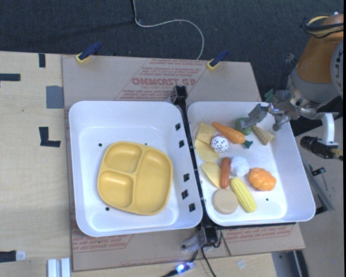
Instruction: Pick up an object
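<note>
The gripper's (269, 115) two grey fingers (256, 115) stand apart with nothing between them, hovering at the upper right of the frame over the far corner of the right-hand shallow white bin (294, 195). Just below them lie a small dark green toy vegetable (244, 123), a tan ridged toy cone (263, 134) and an orange plastic carrot (229, 133). Further toward the lower middle sit a white dotted ball (219, 144), a red sausage (225, 172), a yellow corn cob (243, 194) and an orange fruit (262, 179). A yellow divided plastic plate (134, 178) fills the left bin. A clean pick likely means straddling the cone across its narrow width, descending straight, clear of the bin wall.
</note>
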### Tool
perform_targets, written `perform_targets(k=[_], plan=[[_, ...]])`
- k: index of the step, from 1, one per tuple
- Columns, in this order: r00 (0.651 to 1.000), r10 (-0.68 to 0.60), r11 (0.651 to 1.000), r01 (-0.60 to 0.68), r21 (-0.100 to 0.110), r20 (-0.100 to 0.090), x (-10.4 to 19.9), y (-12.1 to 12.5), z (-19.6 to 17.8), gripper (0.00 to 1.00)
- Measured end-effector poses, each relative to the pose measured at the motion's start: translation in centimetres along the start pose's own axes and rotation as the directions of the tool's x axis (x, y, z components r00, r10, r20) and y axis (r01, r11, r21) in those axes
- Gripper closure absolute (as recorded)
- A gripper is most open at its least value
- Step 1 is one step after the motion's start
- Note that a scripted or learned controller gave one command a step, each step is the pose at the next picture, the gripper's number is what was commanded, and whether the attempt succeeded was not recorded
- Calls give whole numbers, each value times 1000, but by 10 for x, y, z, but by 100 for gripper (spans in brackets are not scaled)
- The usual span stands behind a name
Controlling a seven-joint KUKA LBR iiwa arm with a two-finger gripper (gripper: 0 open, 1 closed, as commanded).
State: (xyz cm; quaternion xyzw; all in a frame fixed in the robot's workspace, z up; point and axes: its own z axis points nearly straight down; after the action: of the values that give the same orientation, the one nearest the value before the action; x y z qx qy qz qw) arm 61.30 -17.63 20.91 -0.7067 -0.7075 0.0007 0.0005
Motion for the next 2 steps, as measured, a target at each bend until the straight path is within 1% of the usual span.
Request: perform_targets(k=[1,2], plan=[[1000,1,1000,-1,9,-4,28,-47,84,0],[1000,0,1000,0,1,-2,65,-99,126,0]])
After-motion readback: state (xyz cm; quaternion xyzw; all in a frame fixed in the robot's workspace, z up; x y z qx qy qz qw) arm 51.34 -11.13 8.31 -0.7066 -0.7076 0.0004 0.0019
